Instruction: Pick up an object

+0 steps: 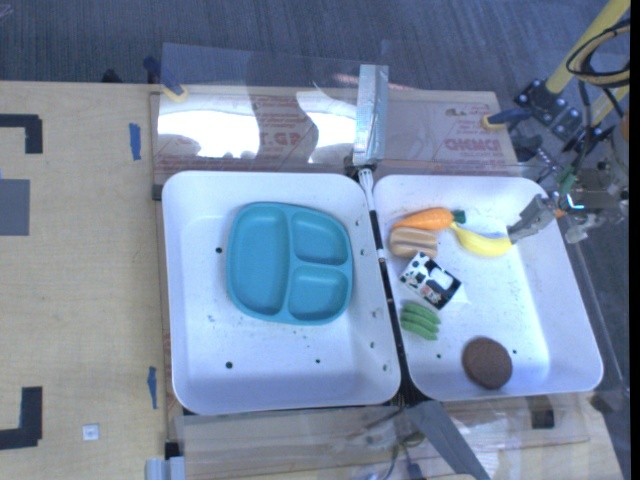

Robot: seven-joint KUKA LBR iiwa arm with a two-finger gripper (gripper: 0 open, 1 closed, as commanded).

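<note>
Banana (482, 240) lies in the right bin (560, 358), near its far edge, with its long axis running roughly across the bin and one end pointing toward the right wall, where the tool (530, 220) hangs just above that tip. Whether the tool is released or clenched cannot be told from this slant, and nothing shows between its parts. The arm reaches in over the desk's right edge, its wrist low over the bin's far right corner with cables looped above it. Just left of the banana a carrot (432, 218) lies with its green end touching the banana's other end, and a bread roll (413, 240) sits just beside the carrot against the bin's left wall. Nearer the front come a black-and-white toy (431, 280), a green pea pod (420, 320) and a brown round cookie (488, 362), each apart from the others. The bin's right half and front right corner lie bare. The left bin (190, 268) holds a blue divided plate (290, 263) at its middle.
</note>
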